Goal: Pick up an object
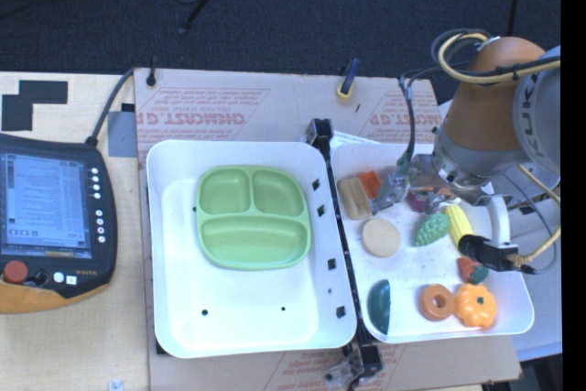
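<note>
White right bin [513, 320] w/ toys: corn [458, 222], donut [437, 301], pumpkin [476, 306], round disc [381, 238] | gripper [396, 190] low at bin's back, grip state can't tell | nothing seen lifted; pick prob. not yet done | green tray [252, 217] in left bin

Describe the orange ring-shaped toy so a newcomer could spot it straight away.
Start at the right-hand white bin, the one crowded with toy food rather than the one holding the green divided plate. Go to its near edge, towards the right corner. The doughnut lies there beside the orange pumpkin; it is the orange piece with a hole through its middle.
</note>
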